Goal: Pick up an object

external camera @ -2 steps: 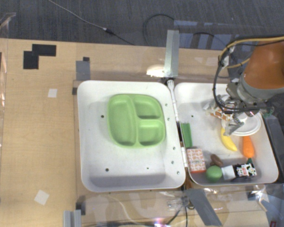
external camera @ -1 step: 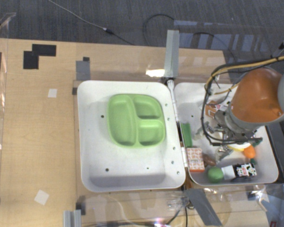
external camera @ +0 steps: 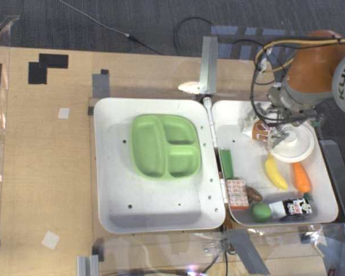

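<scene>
My gripper (external camera: pixel 279 134) hangs low over the back of the right bin (external camera: pixel 332 203), beneath the orange wrist band. It is right beside a small brown and white object (external camera: pixel 261 131) and over the back rim of a white bowl (external camera: pixel 293 146). In front of the bowl lie a yellow banana (external camera: pixel 275 173) and an orange carrot (external camera: pixel 301 178). A flat green block (external camera: pixel 226 164) lies along the bin's left wall. Near the front are a red and white box (external camera: pixel 237 192), a brown piece (external camera: pixel 254 194), a green ball (external camera: pixel 261 211) and a black and white item (external camera: pixel 295 207).
The left bin (external camera: pixel 112 206) holds a green divided plate (external camera: pixel 164 146) at its middle. A metal post (external camera: pixel 209 62) stands behind the ridge between the two bins. Cables loop around the arm's wrist (external camera: pixel 264 82) above the right bin's back edge.
</scene>
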